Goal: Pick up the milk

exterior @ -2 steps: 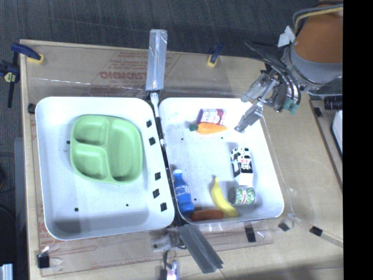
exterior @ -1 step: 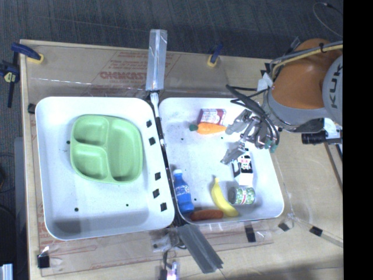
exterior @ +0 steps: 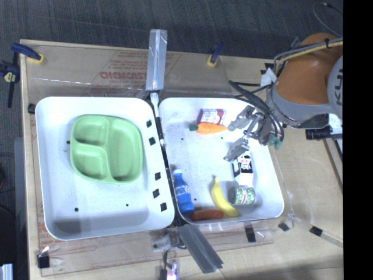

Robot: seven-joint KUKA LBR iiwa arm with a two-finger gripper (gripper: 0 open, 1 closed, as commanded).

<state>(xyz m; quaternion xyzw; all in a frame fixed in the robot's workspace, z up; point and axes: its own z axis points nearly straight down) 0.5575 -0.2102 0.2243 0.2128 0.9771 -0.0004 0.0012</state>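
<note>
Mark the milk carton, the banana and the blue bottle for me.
milk carton (exterior: 243, 167), camera view, on its black-and-white front face.
banana (exterior: 220, 198), camera view, on the middle of its curve.
blue bottle (exterior: 183, 192), camera view, on its body below the cap.

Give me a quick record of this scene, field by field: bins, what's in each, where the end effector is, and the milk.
left bin: green divided plate
right bin: milk, carrot, purple box, blue bottle, banana, can, brown sausage-like item
milk: black and white carton, near right wall, just above the can
end effector: over right bin, above the milk, fingers open, nothing between them
task status: milk not yet grasped
</note>
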